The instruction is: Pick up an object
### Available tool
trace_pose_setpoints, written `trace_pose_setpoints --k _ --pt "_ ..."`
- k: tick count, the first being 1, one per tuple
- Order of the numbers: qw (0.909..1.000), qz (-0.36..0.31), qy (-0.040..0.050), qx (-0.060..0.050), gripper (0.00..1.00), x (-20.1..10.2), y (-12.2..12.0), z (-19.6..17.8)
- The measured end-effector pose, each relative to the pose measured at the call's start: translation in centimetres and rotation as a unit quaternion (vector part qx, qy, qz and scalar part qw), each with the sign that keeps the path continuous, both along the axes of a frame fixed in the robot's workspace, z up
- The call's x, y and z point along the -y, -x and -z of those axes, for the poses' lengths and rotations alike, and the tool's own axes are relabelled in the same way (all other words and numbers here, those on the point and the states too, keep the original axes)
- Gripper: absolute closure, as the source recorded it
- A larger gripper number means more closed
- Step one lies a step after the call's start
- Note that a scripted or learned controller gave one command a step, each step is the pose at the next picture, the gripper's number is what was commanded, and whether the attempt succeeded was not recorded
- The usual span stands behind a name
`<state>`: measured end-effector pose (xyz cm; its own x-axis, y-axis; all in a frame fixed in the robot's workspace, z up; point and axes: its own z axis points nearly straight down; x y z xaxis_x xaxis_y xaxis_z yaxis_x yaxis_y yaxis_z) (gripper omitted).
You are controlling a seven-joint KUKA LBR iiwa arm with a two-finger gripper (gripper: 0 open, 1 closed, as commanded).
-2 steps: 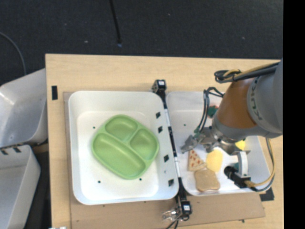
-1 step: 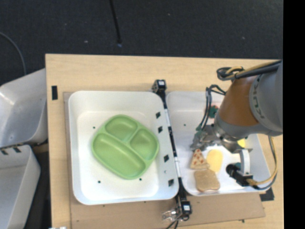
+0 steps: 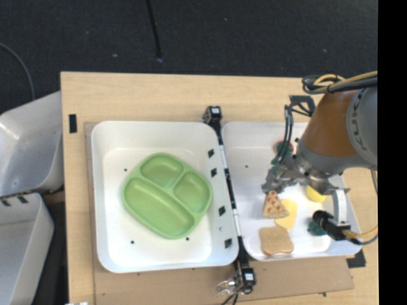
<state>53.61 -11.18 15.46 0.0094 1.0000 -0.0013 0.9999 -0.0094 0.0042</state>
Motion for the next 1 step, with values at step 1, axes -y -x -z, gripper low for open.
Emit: trace_pose_setpoints --k 1 --pt "1.0000 -0.006 0.0001 0.001 1.00 -0.72 -0.27 -5.99"
